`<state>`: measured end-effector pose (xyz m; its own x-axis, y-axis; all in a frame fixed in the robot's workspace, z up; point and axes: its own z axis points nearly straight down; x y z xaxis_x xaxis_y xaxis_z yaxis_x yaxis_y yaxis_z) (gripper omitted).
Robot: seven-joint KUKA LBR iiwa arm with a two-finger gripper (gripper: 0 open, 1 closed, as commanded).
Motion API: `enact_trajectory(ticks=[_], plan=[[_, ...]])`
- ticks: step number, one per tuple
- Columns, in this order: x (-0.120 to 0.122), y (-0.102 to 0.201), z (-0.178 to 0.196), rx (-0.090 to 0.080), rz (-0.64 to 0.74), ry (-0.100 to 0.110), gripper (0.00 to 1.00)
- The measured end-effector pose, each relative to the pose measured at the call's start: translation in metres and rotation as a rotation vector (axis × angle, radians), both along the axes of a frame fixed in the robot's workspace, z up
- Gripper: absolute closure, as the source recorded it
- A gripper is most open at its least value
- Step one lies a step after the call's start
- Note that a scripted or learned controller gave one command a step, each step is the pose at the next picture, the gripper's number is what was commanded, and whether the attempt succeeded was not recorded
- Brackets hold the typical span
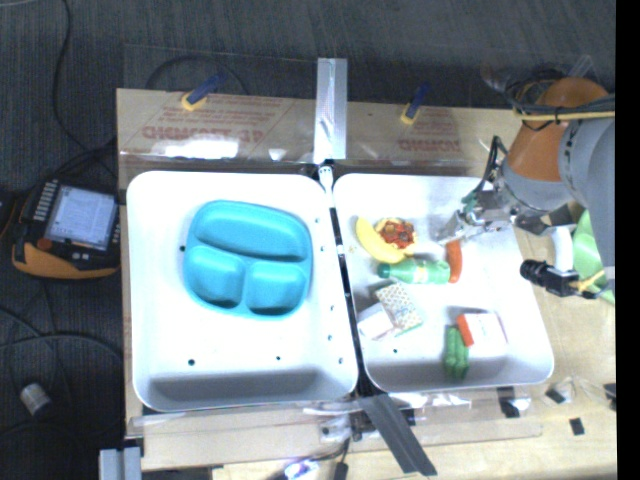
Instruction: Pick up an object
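1 fixed camera looks down at a slant from above the tabletop (140, 118), far enough to take in both white bins (150, 268) side by side at frame center, dark floor (60, 28) along the top and left, arm (590, 158) entering at right.

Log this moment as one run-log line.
gripper: over right bin, near carrot | grasp: none seen | blue tray: left bin

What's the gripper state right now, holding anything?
Gripper: over the right bin, above the orange carrot; open or shut cannot be told, and nothing is seen in its grasp.
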<state>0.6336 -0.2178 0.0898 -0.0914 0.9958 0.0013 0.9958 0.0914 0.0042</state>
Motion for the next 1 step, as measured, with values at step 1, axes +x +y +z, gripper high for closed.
enact_trajectory(ticks=[1], plan=[[0.005,-0.0061,0.1221,-0.004,-0.196,0.009,1.0]])
